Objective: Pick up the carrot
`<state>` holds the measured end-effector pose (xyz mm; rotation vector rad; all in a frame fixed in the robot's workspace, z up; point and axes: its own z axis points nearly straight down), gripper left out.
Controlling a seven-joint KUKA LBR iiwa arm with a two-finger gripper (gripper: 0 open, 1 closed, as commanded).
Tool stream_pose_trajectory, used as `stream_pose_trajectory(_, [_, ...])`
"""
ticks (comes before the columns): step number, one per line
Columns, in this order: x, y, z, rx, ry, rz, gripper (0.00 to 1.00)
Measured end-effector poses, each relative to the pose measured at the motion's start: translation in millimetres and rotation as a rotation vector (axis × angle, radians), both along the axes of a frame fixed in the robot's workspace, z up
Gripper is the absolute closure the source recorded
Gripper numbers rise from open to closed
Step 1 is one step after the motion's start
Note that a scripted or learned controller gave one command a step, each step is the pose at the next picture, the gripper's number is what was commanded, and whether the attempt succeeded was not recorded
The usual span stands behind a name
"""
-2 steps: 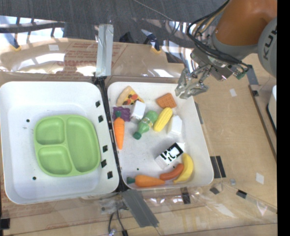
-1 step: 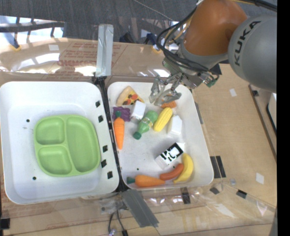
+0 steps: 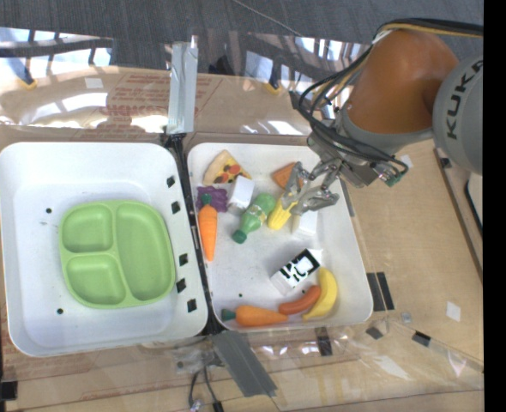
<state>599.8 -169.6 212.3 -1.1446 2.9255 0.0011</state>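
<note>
Two carrot-like pieces lie in the right bin (image 3: 347, 256). One orange carrot (image 3: 207, 232) lies lengthwise along the left wall, below a purple toy (image 3: 212, 198). A second orange carrot (image 3: 257, 317) with a green end rests at the front wall. My gripper (image 3: 304, 198) hangs over the bin's upper right, its metal fingers (image 3: 295, 184) spread apart with nothing between them. It sits just above and right of a yellow toy (image 3: 280, 216). Both carrots are well apart from it.
The right bin also holds a pizza slice (image 3: 225, 168), an orange wedge (image 3: 285, 175), a white block (image 3: 240, 191), a green bottle (image 3: 251, 219), a black-and-white box (image 3: 296, 269), a red chili (image 3: 300, 302) and a banana (image 3: 325, 292). A green divided plate (image 3: 116, 253) fills the left bin (image 3: 21, 178).
</note>
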Motion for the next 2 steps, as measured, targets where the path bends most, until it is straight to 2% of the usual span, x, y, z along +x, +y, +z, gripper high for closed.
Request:
stream_pose_trajectory(1, [58.2, 68.6, -24.3, 0.004, 0.001, -0.039, 1.0])
stream_pose_trajectory(2, [51.8, 0.8, 38.5, -0.003, -0.006, 0.037, 1.0])
